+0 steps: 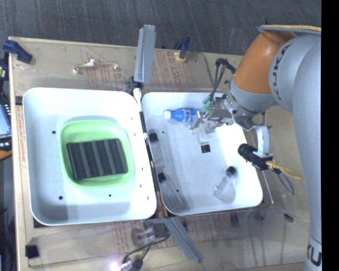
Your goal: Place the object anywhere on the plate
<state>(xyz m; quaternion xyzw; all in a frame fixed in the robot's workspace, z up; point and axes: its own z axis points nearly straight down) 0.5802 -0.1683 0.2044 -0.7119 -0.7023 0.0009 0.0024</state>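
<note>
A green plate (90, 127) lies in the left bin (39, 151), and a dark grey ridged block (96, 158) rests on its middle. In the right bin (181, 199) a small bottle with a blue body and white cap (181, 115) lies on its side near the far wall. My gripper (206, 123) hangs over the far part of the right bin, just right of the blue bottle and apart from the plate. I see nothing held in it. A clear bottle with a black cap (226, 183) lies near the bin's right front corner.
A small black piece (205, 148) lies on the right bin's floor below the gripper. A black cable fitting (253, 154) hangs off the arm at the bin's right wall. Blue clamps (183, 47) and a metal bar (144, 52) stand on the bench behind the bins.
</note>
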